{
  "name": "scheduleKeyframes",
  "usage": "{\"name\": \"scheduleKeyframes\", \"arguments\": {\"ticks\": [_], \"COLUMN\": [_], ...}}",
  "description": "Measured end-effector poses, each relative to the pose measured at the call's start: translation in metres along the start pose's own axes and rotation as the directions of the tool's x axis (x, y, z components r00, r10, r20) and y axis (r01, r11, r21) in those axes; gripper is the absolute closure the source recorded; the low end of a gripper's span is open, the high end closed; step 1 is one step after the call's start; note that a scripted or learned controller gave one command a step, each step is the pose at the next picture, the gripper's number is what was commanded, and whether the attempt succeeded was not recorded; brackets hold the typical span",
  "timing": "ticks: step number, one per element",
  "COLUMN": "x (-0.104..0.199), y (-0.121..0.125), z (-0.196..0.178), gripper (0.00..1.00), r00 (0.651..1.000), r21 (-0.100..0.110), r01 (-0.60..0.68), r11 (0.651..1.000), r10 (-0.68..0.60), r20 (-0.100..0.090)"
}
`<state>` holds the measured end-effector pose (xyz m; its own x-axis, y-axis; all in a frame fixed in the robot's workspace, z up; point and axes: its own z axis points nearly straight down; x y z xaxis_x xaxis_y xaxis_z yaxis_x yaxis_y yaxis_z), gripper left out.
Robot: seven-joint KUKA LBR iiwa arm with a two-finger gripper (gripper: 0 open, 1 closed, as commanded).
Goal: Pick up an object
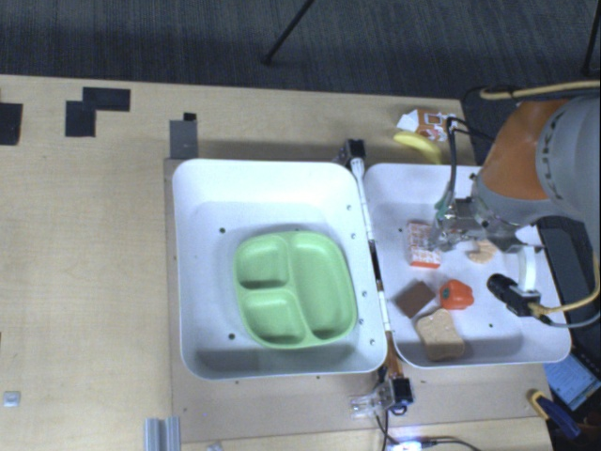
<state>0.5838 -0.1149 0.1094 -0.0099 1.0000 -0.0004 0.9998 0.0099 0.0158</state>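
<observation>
The bench [84, 280] is carrying two white bins, and the right bin [488, 341] is serving as the landmark for everything below. The left bin [197, 252] is sitting just beside it on the side away from the arm, holding a green divided plate [293, 287] near its middle. The arm [554, 163] is reaching over the landmark bin's far right corner, its orange band showing above the wrist.

The gripper [453, 231] is hanging low over the upper middle of that bin. Whether its jaws are spread or pressed together cannot be told from this angle; nothing is visibly caught between them.

The likely target is the small packet [422, 247], which is lying just beside the gripper toward the left bin, its long axis running roughly up the bin from near edge to far edge. A short shift that way looks like what the grasp would need. A pale lump [482, 252] is resting just on the gripper's other side.

Nearer the bin's front are lying a brown square [414, 299], a red tomato-like piece [455, 295] and a bread-like slice [439, 334], close together. A banana [418, 143] is lying outside, past the far rim. Dark carpet [188, 17] is spreading beyond the bench.
</observation>
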Motion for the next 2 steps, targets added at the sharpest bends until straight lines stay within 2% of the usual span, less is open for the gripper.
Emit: {"name": "scheduleKeyframes", "arguments": {"ticks": [1, 2], "x": [0.000, 0.019], "y": [0.000, -0.033], "z": [0.000, 0.023], "gripper": [0.00, 0.00], "r00": [1.000, 1.000], "r21": [0.000, 0.010], "r01": [0.000, -0.008], "r11": [1.000, 1.000], "r10": [0.000, 0.008], "r20": [0.000, 0.001]}}
